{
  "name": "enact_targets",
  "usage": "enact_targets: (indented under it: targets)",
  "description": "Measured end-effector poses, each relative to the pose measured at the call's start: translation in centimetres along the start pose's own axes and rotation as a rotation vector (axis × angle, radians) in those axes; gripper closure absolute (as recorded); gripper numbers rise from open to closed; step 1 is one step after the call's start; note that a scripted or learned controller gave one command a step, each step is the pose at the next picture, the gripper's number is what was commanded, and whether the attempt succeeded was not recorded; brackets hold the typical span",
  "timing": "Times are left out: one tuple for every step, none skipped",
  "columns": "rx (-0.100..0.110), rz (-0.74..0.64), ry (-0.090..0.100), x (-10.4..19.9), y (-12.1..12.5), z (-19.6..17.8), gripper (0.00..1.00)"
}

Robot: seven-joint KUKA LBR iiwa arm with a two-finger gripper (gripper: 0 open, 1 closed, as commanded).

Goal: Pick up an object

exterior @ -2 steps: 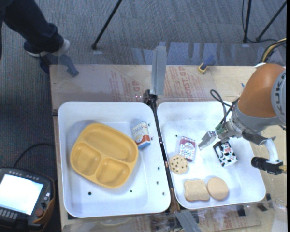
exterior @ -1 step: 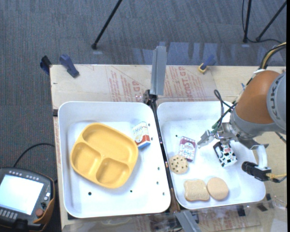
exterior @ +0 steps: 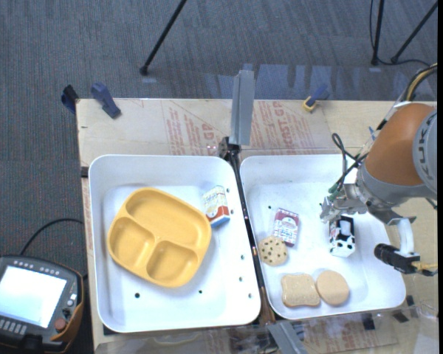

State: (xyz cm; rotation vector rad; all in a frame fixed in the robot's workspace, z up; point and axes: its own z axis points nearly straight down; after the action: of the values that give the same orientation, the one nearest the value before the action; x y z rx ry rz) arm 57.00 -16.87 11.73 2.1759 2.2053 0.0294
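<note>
We judge the cow toy (exterior: 343,237) just below the pincer (exterior: 338,211) light and rigid; grasp its narrow sides. Pincer state: cannot tell.

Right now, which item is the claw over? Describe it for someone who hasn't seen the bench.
Look in the right white bin, toward its right side. Under the claw stands a small black-and-white cow-patterned carton. The small red packet, cookie, bread slice and round bun lie to its left and below; none share that cow pattern.
</note>
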Motion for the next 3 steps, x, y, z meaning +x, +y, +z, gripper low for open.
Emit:
enact_targets:
  targets:
    - [0.000, -0.004, 0.004, 0.4, 0.1, 0.0, 0.00]
    - [0.050, 0.048, 0.019, 6.3, 7.0, 3.4, 0.00]
    - [0.052, 0.138, 0.016, 8.0, -1.7, 2.9, 0.00]
